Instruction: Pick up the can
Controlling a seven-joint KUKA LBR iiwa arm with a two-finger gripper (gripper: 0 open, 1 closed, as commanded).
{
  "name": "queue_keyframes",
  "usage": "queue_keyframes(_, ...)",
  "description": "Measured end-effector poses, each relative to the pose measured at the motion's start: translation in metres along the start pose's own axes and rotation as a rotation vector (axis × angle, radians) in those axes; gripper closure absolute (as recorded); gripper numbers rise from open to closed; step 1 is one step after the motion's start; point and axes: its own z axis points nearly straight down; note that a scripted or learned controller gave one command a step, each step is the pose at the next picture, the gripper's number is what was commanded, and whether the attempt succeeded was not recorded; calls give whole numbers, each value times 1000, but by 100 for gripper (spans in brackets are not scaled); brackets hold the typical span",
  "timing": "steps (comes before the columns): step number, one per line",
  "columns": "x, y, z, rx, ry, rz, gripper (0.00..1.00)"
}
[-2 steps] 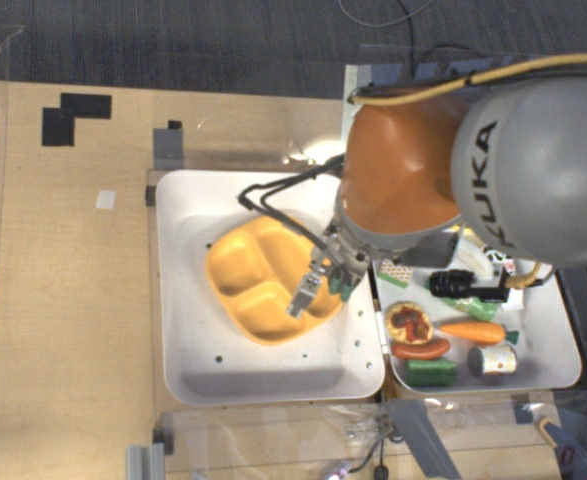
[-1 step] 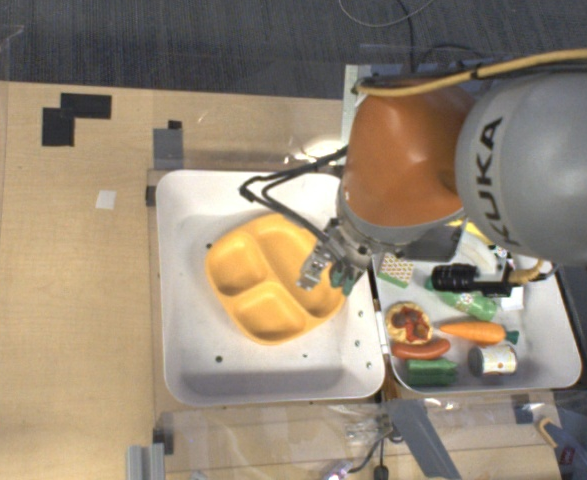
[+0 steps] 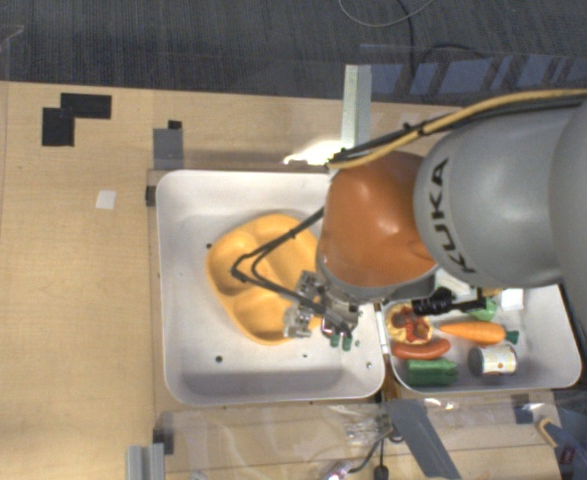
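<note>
The can [image 3: 498,360] is a small silvery cylinder lying on its side in the front right part of the right bin [image 3: 563,373]. My gripper [image 3: 323,326] hangs low over the left bin [image 3: 188,268], at the right edge of a large yellow-orange squash-shaped object [image 3: 258,273]. It is well to the left of the can, across the wall between the bins. The grey arm and its orange band [image 3: 373,228] cover the back of both bins. Nothing shows held in the gripper.
Beside the can in the right bin lie an orange carrot [image 3: 473,332], a red item [image 3: 420,349], a green item [image 3: 431,371] and a round patterned piece [image 3: 408,318]. Black cables [image 3: 263,258] run from the wrist over the yellow object.
</note>
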Motion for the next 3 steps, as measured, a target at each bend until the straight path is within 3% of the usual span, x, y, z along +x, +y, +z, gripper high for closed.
queue_keyframes(1,0,0,0,0,0,0,0)
queue_keyframes(2,-14,47,20,-1,0,-52,0)
queue_keyframes(3,-93,126,8,-4,-5,-151,0)
